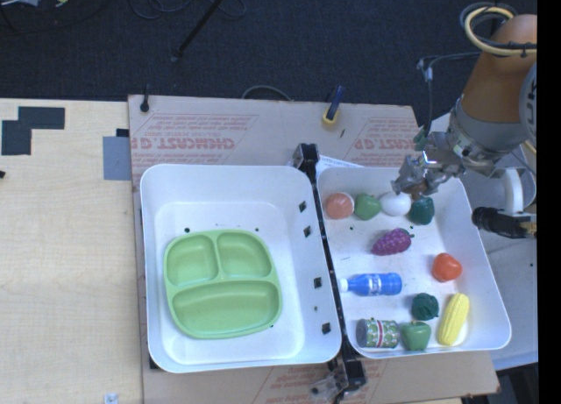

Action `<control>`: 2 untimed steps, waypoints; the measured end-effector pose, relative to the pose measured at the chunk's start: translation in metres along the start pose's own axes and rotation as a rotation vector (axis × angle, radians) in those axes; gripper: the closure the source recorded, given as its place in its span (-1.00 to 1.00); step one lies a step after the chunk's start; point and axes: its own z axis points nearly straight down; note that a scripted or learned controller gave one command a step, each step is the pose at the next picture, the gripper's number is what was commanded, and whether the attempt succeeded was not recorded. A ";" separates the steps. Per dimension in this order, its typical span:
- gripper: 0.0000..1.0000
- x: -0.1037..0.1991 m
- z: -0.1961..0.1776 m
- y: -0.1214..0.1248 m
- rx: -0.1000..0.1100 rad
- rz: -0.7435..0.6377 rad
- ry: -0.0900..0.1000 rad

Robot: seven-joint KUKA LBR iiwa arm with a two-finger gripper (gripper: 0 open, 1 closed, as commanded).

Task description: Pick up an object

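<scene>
A: Bench notes. Two white bins side by side on cardboard. Left bin (175, 192) has a green divided plate (223, 283) lying flat on its floor.

B: Right bin (491, 293)?

A: Crowded. Along the far end, a peach ball (339, 205), a light green piece (367, 207), a white egg (394, 204) and a dark green piece (422, 211), in a row, close together. Purple grapes (392, 241) just nearer than that row. Orange tomato (446, 266) toward the right wall. Blue bottle (372, 285) on its side near the divider. At the near end: a small can (379, 333) on its side, a green pepper (415, 336) touching it, a yellow corn cob (453, 318), a dark green lump (425, 306) just above the pepper.

B: Arm?

A: Reaches in from the right, orange band high. Gripper (418, 180) sits low over the far right corner of the right bin, just above the egg and the dark green piece.

B: Holding anything?

A: Nothing visible between the fingers. Cannot tell whether they are spread or closed; the metal parts blur together at that angle.

B: Anything else?

A: Blue and yellow clamp (332, 106) on the cardboard's far edge.
</scene>
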 end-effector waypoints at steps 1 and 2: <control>1.00 0.048 -0.004 -0.030 0.005 -0.004 0.003; 1.00 0.090 0.005 -0.046 0.007 -0.004 0.002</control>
